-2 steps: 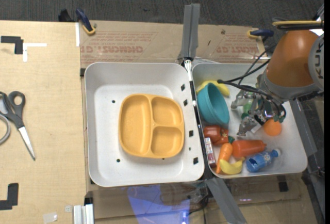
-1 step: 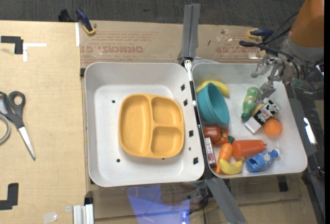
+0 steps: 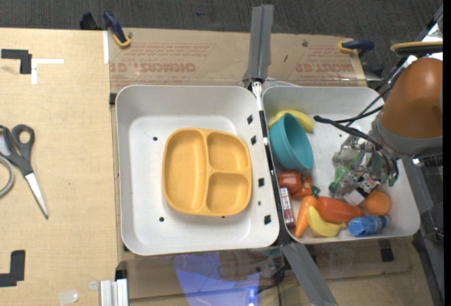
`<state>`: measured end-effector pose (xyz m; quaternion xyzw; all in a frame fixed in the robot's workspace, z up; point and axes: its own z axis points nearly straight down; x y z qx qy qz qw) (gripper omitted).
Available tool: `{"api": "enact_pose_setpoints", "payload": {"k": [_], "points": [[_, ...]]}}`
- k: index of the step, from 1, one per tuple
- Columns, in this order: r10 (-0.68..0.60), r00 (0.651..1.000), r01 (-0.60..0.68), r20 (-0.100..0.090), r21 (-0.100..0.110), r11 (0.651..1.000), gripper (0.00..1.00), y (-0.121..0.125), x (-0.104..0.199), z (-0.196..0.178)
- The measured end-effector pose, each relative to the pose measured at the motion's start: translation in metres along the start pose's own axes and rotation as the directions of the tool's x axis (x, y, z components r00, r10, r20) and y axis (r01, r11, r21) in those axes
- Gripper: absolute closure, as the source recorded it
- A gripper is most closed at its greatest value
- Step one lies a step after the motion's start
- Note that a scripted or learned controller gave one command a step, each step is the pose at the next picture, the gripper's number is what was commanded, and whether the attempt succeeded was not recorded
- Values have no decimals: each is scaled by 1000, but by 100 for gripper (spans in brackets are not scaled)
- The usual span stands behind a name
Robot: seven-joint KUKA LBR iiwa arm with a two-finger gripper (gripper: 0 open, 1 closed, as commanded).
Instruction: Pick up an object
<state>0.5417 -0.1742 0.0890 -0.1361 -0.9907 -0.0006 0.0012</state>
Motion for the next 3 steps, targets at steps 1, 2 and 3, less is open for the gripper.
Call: {"api": "enact_pose_setpoints", "payload": {"k": [1,2,3], "points": [[97,995,-97,0,1,995,0,72,1,0],[-33,999,34,18,-1,999,0,58,75,-4],[-35,999,35,10,-1,999,100,58,75,-9]]}}
